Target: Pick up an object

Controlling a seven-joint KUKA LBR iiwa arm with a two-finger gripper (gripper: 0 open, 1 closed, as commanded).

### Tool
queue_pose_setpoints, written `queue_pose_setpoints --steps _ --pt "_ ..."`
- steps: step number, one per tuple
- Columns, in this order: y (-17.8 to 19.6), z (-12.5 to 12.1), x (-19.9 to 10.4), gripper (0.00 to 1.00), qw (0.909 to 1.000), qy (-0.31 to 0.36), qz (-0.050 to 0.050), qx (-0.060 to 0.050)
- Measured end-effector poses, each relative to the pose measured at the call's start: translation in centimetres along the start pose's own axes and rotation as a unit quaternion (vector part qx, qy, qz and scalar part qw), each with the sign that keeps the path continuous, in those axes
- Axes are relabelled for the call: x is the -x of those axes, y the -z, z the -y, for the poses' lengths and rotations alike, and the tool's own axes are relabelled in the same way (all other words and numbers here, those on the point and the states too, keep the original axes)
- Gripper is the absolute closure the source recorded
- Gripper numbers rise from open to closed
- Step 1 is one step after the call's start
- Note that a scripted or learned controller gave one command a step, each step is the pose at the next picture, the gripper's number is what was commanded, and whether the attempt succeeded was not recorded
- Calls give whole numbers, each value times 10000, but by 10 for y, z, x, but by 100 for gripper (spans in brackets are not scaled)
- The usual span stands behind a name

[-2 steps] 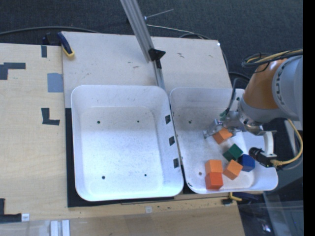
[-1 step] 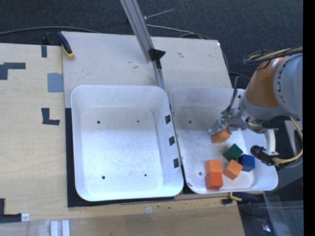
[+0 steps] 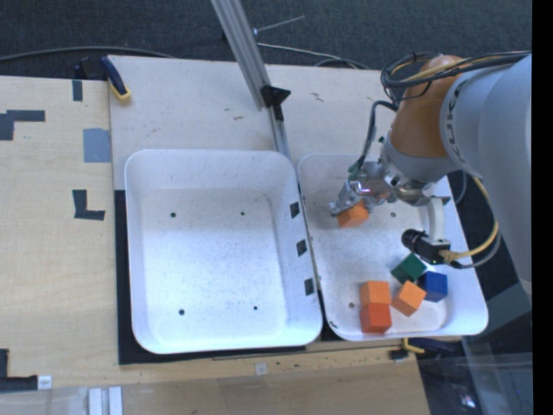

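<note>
The gripper (image 3: 352, 199) covers the top of an orange block (image 3: 352, 217), so whether its fingertips actually clasp the block is unclear.

I count two white bins: left bin (image 3: 212, 249), right bin (image 3: 346, 249). Five blocks, all in the right bin. Three orange: one at the gripper (image 3: 352, 207) tip (image 3: 352, 217), a tall one (image 3: 375, 306) near the front wall, a small one (image 3: 409, 297) just beside it. One green block (image 3: 409, 269). One blue block (image 3: 434, 284). One arm (image 3: 467, 111).
</note>
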State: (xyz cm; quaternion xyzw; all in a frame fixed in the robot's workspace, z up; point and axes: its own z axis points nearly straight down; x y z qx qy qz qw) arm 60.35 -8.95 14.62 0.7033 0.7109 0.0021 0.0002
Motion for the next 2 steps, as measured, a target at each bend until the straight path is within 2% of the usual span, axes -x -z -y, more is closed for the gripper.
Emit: queue_pose_setpoints --steps 1,2 --pt "48 7 -85 100 10000 -2 -3 -7" --pt "167 -17 -159 100 10000 -16 1 17"
